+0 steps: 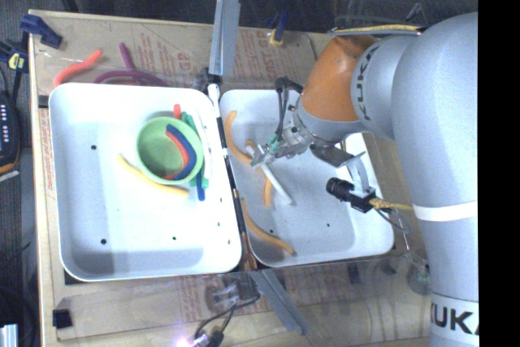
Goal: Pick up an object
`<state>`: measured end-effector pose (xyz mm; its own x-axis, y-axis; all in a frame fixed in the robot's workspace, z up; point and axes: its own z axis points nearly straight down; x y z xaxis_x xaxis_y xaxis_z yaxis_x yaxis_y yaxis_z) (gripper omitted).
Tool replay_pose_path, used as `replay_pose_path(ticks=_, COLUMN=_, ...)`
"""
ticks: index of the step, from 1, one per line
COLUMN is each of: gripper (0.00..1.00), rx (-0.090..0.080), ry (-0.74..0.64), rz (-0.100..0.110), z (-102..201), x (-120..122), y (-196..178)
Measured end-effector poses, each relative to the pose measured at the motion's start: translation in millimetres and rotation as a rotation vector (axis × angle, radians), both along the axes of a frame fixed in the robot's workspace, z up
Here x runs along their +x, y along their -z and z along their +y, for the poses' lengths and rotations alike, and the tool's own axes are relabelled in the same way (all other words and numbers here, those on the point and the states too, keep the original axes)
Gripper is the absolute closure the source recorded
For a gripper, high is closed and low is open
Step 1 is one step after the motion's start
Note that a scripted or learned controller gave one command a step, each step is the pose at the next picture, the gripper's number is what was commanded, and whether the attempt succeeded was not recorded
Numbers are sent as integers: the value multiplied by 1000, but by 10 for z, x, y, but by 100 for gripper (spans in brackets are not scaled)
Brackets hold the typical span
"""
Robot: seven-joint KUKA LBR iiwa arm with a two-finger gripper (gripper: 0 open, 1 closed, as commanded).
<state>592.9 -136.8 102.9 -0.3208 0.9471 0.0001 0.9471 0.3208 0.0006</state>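
Two white bins sit side by side on the wooden tabletop (146, 41), and in the right bin (370, 236) the claw (262, 156) hangs low over orange strips (268, 184), its grip impossible to tell, so nothing looks lifted yet.

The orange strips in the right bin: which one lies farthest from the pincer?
The curved orange strip by the right bin's near wall. The other two, an upper strip and a middle strip, lie close beside the pincer.
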Motion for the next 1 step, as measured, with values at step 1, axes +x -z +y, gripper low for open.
replay_pose_path(ticks=1, gripper=100, rx=0, ry=90, rz=3, z=634, x=277, y=-891)
